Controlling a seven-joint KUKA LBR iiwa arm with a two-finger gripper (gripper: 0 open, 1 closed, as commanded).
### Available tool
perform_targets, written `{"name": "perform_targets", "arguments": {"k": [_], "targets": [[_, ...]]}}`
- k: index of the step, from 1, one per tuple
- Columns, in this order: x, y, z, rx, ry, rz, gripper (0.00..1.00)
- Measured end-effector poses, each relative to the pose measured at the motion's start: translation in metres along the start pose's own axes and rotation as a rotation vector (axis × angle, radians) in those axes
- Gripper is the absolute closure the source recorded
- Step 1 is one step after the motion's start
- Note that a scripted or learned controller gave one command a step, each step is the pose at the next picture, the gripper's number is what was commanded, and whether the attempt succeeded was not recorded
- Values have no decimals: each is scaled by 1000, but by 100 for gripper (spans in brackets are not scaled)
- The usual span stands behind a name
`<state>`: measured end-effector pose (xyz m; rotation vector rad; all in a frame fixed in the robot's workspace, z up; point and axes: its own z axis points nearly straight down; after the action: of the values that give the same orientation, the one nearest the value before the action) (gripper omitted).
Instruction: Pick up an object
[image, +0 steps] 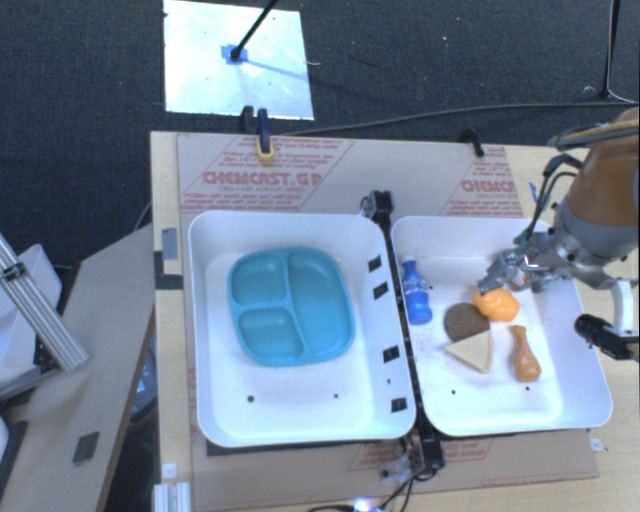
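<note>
End effector (503, 278) low in right bin, upper right part, directly above orange blob-shaped item (497, 304); metal fingers touching or nearly touching its top. Finger opening not readable from this angle, grip on item cannot be confirmed. Arm (606, 190) entering from right edge, grey with orange band, wrist angled down and leftward.

Left to right across tabletop (300, 160):

Left bin (215, 400): teal divided plate (291, 305), three compartments, lying flat, roughly centred, slightly toward bin's upper left.

Divider between bins: black clips along the shared rims.

Right bin (580, 400): blue bottle-like item (414, 294) just beside left wall, long axis near vertical in view, white cap end pointing away toward far rim. Brown round disc (464, 321) right of bottle, near but apart. Pale tan wedge (474, 351) touching disc's lower edge, pointed tip to the left, wide side to the right. Orange blob-shaped item touching disc's upper right edge, no clear long axis, roughly round, slightly wider than tall. Orange drumstick-shaped item (524, 355) right of wedge, apart from it, long axis near vertical, narrow end pointing up toward far rim, bulb end toward near rim, tilted slightly.

Tabletop itself covered with brown protective sheet with red printed lettering behind bins. Blue and yellow clamp (263, 135) at far edge.
</note>
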<state>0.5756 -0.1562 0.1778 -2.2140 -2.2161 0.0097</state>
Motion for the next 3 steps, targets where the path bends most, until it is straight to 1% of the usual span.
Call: {"name": "perform_targets", "arguments": {"k": [1,2,3], "targets": [[0,3,-7,-12,-2,-3,0],[7,11,40,-10,-2,-5,0],[6,13,90,-16,-3,0,0]]}}
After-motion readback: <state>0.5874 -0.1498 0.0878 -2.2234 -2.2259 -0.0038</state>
